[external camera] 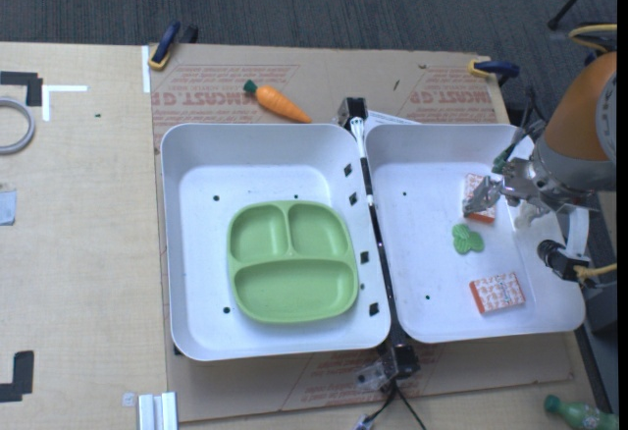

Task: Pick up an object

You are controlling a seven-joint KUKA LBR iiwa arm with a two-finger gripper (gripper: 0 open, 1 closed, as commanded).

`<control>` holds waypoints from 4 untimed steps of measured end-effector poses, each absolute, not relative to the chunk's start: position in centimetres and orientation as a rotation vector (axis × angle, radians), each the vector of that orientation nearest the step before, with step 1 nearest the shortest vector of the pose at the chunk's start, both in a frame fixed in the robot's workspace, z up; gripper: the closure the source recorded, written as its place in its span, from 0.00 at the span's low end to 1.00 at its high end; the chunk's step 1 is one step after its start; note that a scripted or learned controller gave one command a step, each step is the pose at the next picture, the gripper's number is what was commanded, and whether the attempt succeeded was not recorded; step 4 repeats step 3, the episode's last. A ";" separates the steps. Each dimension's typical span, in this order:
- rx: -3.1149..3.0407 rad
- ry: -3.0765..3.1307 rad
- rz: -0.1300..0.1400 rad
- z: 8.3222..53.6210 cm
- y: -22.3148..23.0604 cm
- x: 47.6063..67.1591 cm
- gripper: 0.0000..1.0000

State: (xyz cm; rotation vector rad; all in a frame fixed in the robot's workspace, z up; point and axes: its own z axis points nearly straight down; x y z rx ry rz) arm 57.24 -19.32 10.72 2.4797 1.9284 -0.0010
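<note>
My gripper [496,199] reaches in from the right and hangs over the upper right part of the right bin [422,310]. A small pink and white packet with a red edge [476,192] lies right at its tip, touching or nearly touching it; whether it is gripped is not visible. A small green object [467,241] rests a little below the packet on the bin floor. An orange-red patterned box [497,293] lies near the bin's lower right corner.
The left bin [186,222] holds a green divided plate [292,261]. A toy carrot [277,101] lies on the cardboard behind the bins. Clamps sit at the cardboard's back corners [165,43] [496,70]. A green bottle [579,410] lies off the bench at lower right.
</note>
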 end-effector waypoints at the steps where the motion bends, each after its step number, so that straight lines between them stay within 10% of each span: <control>1: 2.307 2.130 -0.001 9.3 -19.5 63.3 0.00; 2: 2.304 2.131 -0.002 10.3 -19.5 63.4 1.00; 3: 2.171 2.269 -0.001 23.9 -14.1 65.3 1.00; 4: 2.171 2.269 -0.001 23.9 -14.1 65.3 1.00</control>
